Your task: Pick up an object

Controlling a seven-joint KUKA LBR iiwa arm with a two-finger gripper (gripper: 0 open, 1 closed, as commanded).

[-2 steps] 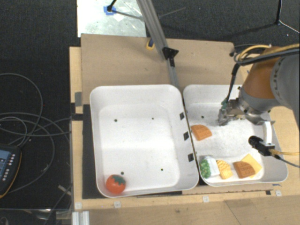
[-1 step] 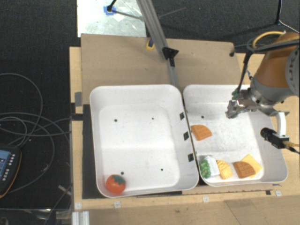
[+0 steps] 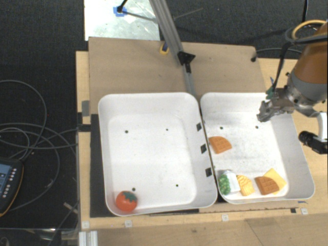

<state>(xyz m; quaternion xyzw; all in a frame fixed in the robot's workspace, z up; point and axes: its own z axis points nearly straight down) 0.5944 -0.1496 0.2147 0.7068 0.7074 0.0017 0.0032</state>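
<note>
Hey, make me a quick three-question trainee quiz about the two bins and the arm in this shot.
1. True or false: the tomato lies in the left bin.
2. Which is nearest the pincer: A) tomato B) lone orange piece C) green piece?
3. Fill in: the pincer hangs over the ____ bin.

Key: 1 true; 2 B; 3 right.
</note>
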